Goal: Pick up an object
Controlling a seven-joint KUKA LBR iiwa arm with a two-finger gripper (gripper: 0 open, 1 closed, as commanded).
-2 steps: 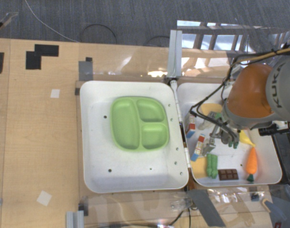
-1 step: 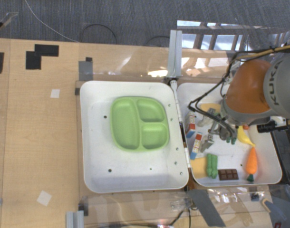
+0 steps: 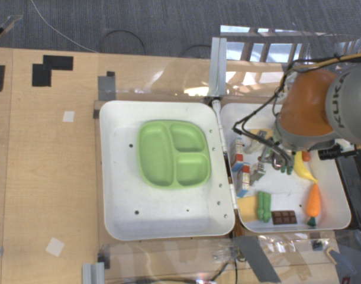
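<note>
1. Chocolate [image 3: 284, 218] lies nearest, below the gripper [image 3: 268, 162], with a green block [image 3: 263, 206] just left of it and a carrot [image 3: 312, 201] to the right; all look like light, stiff toy food, probably slick.
2. Carrot looks easiest: grip across its thick middle.
3. Banana [image 3: 303, 166] sits just right of the jaws, small tubes [image 3: 242, 169] left of them; labels too small to read.
4. Jaw state: cannot tell.
5. Green tray [image 3: 172, 153] rests in the left bin [image 3: 118, 206], well left.
6. Letters "KU" show on the arm [image 3: 346, 105].
</note>
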